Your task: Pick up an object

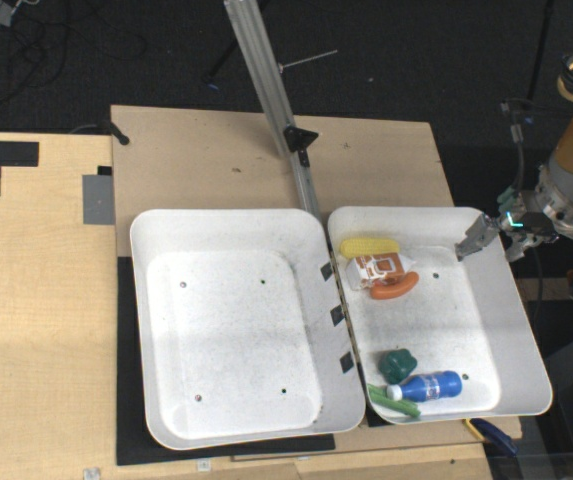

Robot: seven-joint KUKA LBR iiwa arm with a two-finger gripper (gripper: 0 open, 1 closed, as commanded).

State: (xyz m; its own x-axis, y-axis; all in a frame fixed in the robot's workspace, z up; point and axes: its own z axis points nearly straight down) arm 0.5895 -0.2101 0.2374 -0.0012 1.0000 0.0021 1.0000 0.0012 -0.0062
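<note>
The right bin [497, 320] holds all the objects. At its far left lie a yellow piece [369, 246], a white and orange packet [378, 266] and an orange sausage-shaped item [395, 288], touching one another. Near its front edge sit a dark green lump [398, 365], a blue bottle with a white cap [429, 386] and a green strip [390, 403]. My gripper [497, 238] hangs over the bin's far right corner, well apart from every object. Its fingers are spread open with nothing between them.
The left bin [228, 328] lies beside the right one, joined by black clips [337, 314]. A slanted aluminium rail [267, 80] rises behind the bins. A wooden table [36, 308] runs along the left. A blue and yellow tool [491, 433] lies past the right bin's front edge.
</note>
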